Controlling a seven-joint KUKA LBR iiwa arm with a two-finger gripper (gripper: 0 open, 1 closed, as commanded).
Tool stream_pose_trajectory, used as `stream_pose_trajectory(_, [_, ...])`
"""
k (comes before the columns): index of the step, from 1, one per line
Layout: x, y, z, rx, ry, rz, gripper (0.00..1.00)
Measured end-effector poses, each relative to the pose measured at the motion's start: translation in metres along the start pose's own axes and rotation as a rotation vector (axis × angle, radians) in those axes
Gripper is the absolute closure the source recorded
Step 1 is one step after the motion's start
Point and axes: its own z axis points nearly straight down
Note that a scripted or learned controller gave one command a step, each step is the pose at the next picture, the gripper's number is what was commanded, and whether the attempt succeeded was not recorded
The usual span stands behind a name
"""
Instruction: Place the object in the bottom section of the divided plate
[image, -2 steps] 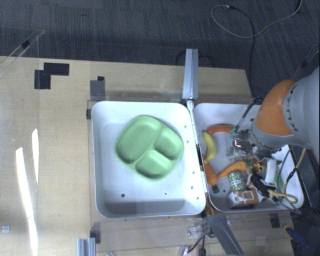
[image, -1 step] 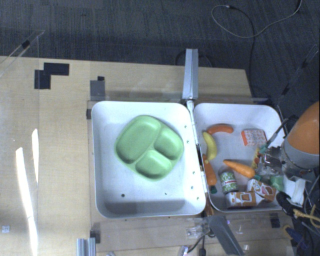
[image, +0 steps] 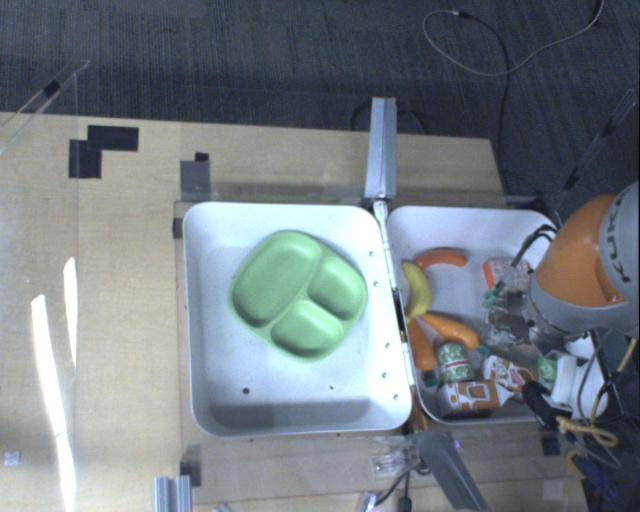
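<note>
A green divided plate (image: 300, 291) lies in the left white bin (image: 220, 400), with three sections: a long one on the left, one at the upper right and one at the bottom. Nothing rests on it. My gripper (image: 505, 325) hangs low over the right side of the right bin (image: 470, 232), beneath the arm's orange band (image: 590, 255). It is just right of an orange carrot (image: 452, 327) and above a small can (image: 455, 361). The arm's bulk covers what lies directly under the gripper.
The right bin also holds a yellow banana (image: 417, 289), a reddish sausage (image: 440, 259), a second orange piece (image: 421, 350), a small box (image: 470, 398) and other packets. A metal divider (image: 381, 150) separates the bins. Cables (image: 585, 400) hang at the lower right.
</note>
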Motion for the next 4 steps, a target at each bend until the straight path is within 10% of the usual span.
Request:
stream_pose_trajectory(1, [-0.042,0.059,-0.048,0.009,0.001,0.035,1.00])
stream_pose_trajectory(2, [-0.036,-0.009,0.000,0.003,0.003,0.070,1.00])
stream_pose_trajectory(3, [-0.005,0.081,-0.005,0.010,0.001,0.184,1.00])
stream_pose_trajectory(4, [0.037,0.097,0.003,0.006,0.002,0.312,1.00])
